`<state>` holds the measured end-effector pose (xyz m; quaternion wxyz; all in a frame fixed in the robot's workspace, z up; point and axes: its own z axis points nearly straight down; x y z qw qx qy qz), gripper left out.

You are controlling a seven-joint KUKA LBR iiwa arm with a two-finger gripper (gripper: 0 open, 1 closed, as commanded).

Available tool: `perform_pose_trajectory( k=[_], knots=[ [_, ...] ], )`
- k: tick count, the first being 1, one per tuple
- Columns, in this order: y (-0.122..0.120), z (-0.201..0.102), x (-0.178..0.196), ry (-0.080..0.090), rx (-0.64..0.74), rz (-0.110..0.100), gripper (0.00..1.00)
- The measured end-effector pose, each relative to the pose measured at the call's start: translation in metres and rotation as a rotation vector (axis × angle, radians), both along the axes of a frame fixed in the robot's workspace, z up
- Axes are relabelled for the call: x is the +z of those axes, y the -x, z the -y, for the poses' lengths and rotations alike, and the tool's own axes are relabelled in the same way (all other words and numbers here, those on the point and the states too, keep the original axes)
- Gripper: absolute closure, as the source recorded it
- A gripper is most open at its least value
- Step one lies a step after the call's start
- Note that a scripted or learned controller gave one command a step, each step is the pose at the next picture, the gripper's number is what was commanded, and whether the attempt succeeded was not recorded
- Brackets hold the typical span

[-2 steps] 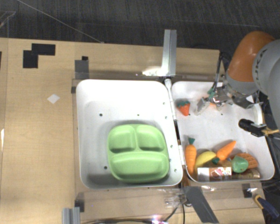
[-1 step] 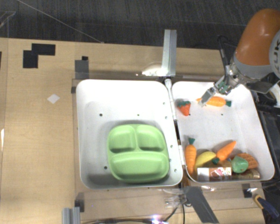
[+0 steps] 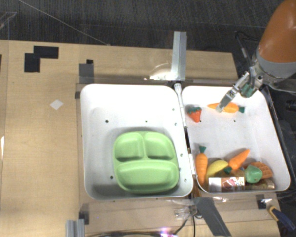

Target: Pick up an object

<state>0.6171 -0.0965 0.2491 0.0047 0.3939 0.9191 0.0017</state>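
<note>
Carrot (image 3: 230, 107) in the right bin (image 3: 266, 147) touches the tool (image 3: 222, 106); finger opening cannot be told.

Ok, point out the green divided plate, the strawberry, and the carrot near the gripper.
green divided plate (image 3: 146, 161), camera view, ridge between its compartments.
strawberry (image 3: 195, 114), camera view, red body.
carrot (image 3: 230, 108), camera view, orange body beside the gripper (image 3: 222, 105).
</note>
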Motion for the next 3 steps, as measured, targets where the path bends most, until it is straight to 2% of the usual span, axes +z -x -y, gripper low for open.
perform_pose_trajectory(
  k=[1,2,3],
  knots=[
    [0.004,-0.039,-0.005,-0.001,-0.059,-0.003,0.00],
    [0.000,0.012,-0.093,-0.003,-0.340,-0.005,0.00],
    [-0.001,0.012,-0.092,-0.003,-0.340,-0.004,0.00]
  ],
)
